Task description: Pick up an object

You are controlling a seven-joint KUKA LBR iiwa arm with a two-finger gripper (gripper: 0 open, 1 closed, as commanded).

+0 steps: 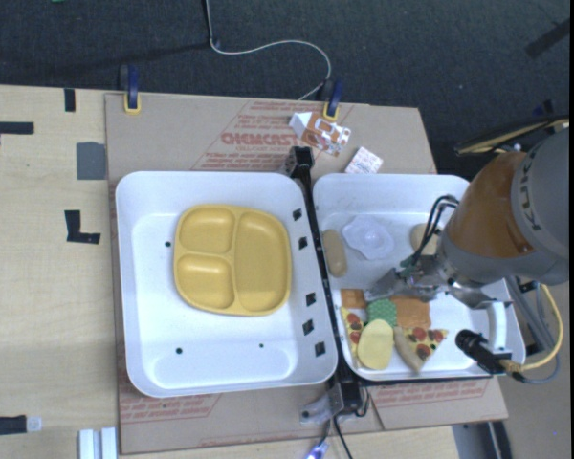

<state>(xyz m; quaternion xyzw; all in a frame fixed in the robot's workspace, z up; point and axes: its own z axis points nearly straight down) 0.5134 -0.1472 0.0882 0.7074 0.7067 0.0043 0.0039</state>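
The right bin (450, 185) holds several toy foods. A tan bread roll (335, 251) lies by its left wall, with a clear plastic lid (371, 237) beside it. Toward the front are a green piece (382, 311), an orange cracker (414, 312), a yellow pear-like fruit (375, 344) and a pizza slice (422, 344). My gripper (405, 277) hangs low over the middle of this bin, just above the green piece and the cracker. Nothing is seen held in it. The arm's wrist hides the bin's right part.
A yellow divided plate (233, 258) sits in the left bin (134, 256). Black clips line the wall between the bins (306, 247). Small packets (320, 134) lie on the cardboard behind the bins. A cable (268, 46) runs across the back.
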